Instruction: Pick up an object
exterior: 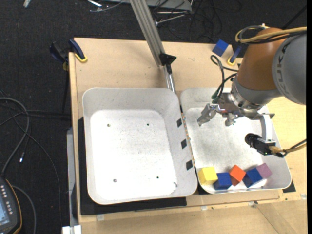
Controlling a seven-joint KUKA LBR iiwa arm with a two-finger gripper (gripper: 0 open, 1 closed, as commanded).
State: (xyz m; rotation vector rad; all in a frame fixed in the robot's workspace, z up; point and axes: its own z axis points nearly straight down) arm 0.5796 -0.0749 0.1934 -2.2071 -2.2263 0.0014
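- Two shallow white bins are sitting side by side on a wooden bench, seen from above at a slant.
- Left bin (97, 130): its speckled floor is showing bare white.
- Right bin (214, 145): all the objects are lying bunched along its near edge, at the bottom of the view.
- Reading that cluster left to right: a yellow cube (208, 174), a blue cube (223, 180) touching it, an orange cube (237, 173), a second blue block (252, 177), and a pale purple block (263, 170) at the far right.
- The grey and orange arm is reaching in from the right, and its gripper (217, 115) is hanging over the far half of the right bin.
- Two metal fingers (205, 116) are standing apart with nothing between them, so the gripper is looking released and is carrying nothing.
- Key relation: the cubes are lying well apart from the gripper, toward the near edge of the bin. The yellow cube is sitting almost directly below the fingers in the view, so it seems the nearest candidate.
- The cubes are showing no long axis, so the approach angle probably matters little, though the neighbours are crowding each other.
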